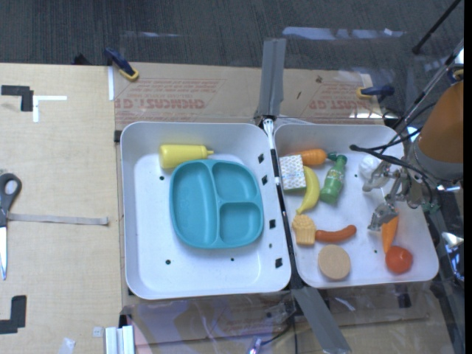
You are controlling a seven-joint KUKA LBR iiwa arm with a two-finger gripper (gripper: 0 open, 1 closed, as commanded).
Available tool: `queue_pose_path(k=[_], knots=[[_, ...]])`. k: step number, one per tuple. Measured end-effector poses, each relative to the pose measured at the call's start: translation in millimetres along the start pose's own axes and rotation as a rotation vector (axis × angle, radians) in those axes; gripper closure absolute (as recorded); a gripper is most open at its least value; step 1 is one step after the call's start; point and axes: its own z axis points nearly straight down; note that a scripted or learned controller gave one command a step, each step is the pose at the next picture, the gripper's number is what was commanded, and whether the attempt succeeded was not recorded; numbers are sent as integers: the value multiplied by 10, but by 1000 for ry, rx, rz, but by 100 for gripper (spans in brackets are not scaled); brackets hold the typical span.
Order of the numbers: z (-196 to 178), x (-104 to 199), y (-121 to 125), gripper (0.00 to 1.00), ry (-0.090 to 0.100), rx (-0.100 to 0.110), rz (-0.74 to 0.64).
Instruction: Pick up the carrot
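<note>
Orange and tapering, the carrot [389,232] is lying in the right bin [423,273], near that bin's right wall, with its narrow end pointing down toward the red tomato [399,259] just beside it. A second orange piece with a green top [313,156] is sitting at the back of the same bin, next to the green bottle [333,178]; it may also be a carrot, but the gripper is working at the nearer one.

The gripper [385,216] is hanging directly over the upper end of the carrot, its metal fingers reaching down to the thick end. Whether they are spread, pressed together or pinching the carrot cannot be told from this view, since cables and the wrist are crowding that spot.

As a judgement, the task is sitting at the grasp stage: the approach is looking done, with the arm lined up over the target, while the carrot is resting on the bin floor, not yet raised. What is remaining is a secure closure on the carrot and a lift clear of the bin. The close tomato and bin wall are leaving little room for a slip.
</note>
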Motion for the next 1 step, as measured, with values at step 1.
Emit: queue_pose_path(k=[1], knots=[[2, 65, -12, 0, 2, -1, 33]])
